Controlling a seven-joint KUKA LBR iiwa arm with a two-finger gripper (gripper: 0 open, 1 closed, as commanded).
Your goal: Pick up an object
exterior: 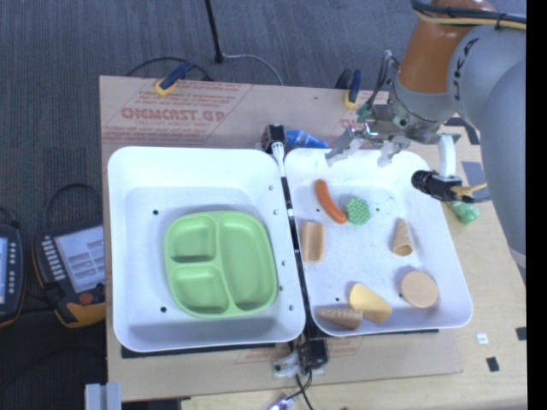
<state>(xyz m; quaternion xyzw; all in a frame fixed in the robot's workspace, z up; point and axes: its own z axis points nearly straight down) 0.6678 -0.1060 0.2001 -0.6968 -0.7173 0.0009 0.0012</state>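
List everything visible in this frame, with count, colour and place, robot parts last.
bins: 2, white, side by side on the bench
divided tray: 1, green, in the left bin
sausage: 1, orange-red, right bin, upper middle
textured ball: 1, green, right of the sausage
bread pieces: 2, tan, right bin along its left edge, one mid, one at the near corner
cone: 1, tan, right bin, right side
wedge: 1, yellow, right bin, near edge
disc: 1, tan, right bin, near right corner
arm: 1, grey with orange band, upper right
gripper: 1, metal, fingers open, over the right bin's far edge
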